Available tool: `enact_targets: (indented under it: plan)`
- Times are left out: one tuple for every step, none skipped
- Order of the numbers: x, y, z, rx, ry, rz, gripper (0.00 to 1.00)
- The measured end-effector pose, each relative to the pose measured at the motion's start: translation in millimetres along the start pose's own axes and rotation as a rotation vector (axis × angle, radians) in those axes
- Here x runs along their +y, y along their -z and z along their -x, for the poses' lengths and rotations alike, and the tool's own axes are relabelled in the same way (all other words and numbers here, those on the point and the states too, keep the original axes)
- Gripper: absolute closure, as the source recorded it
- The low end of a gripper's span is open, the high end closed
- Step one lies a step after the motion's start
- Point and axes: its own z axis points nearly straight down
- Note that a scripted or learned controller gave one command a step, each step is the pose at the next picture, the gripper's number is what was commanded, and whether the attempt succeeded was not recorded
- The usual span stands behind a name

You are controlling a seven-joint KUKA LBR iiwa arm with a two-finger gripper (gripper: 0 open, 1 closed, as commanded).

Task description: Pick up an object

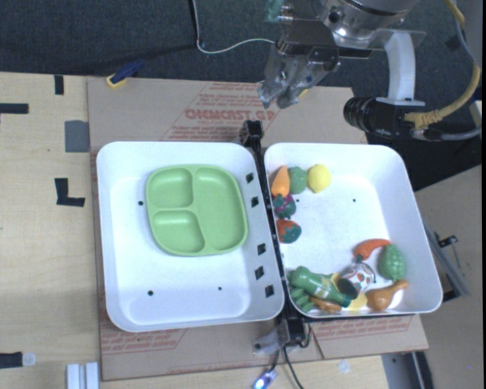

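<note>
My gripper (282,94) hangs high behind the bins, over the cardboard just beyond the seam between them, and I see nothing in it. The right bin (348,209) holds toy foods. An orange carrot (280,180) and a yellow lemon (318,177) lie near its back left. A dark green and purple piece (285,206) and a red-orange piece (288,231) sit along its left wall. In the front right corner a green vegetable (308,282), a red pepper (373,248), a green piece (393,262), a small white can (356,278) and an orange pear (381,298) are piled together.
The left bin (130,298) holds a green divided plate (198,209). Black clips (263,250) line the seam between the bins. A blue and yellow tool (125,73) lies on the bench at the back left. Bare white floor shows in the middle of the right bin.
</note>
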Motion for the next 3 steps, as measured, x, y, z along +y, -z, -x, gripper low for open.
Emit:
enact_targets:
  plan:
    - [-52.3, -120.2, -30.1, -0.006, -0.003, -0.019, 1.00]
    - [-62.1, -265.4, -43.4, -0.009, -0.005, -0.022, 1.00]
    - [-39.3, -107.5, -50.8, 0.004, -0.005, 0.013, 1.00]
